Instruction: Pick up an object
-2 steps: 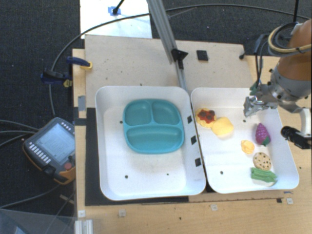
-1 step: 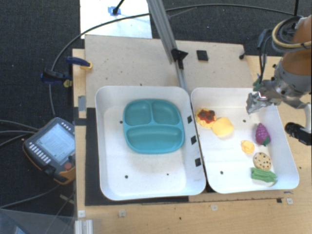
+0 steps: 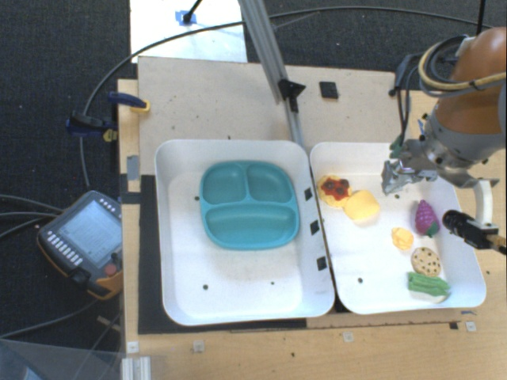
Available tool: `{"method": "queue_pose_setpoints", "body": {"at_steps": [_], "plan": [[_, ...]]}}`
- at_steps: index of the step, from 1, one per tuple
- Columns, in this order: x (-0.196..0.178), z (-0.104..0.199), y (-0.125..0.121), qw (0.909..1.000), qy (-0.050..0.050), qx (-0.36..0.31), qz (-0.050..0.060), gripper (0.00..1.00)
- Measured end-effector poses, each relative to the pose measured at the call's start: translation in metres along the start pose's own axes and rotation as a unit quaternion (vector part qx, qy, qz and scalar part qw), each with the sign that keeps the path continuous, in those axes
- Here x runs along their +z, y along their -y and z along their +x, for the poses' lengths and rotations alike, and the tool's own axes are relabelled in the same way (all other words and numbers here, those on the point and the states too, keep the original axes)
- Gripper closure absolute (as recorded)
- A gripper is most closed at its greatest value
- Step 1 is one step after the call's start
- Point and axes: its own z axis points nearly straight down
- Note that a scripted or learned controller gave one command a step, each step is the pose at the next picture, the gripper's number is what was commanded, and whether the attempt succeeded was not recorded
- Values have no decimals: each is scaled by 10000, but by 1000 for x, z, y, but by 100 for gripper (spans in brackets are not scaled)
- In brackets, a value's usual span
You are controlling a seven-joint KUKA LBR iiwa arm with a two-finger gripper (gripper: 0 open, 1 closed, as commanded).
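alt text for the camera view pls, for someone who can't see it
A grey and orange arm reaches in from the right, its gripper above the right bin, which holds small toy foods: a pizza slice, a yellow block, purple grapes, a cookie and a green piece. The left bin holds a teal divided plate.
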Motion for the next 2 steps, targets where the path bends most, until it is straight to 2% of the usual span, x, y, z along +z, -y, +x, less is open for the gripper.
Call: {"method": "queue_pose_setpoints", "body": {"at_steps": [1,2], "plan": [[13,59,15,10000,-6,-10,6,100],[22,99,38,10000,1,1,8,100]]}}
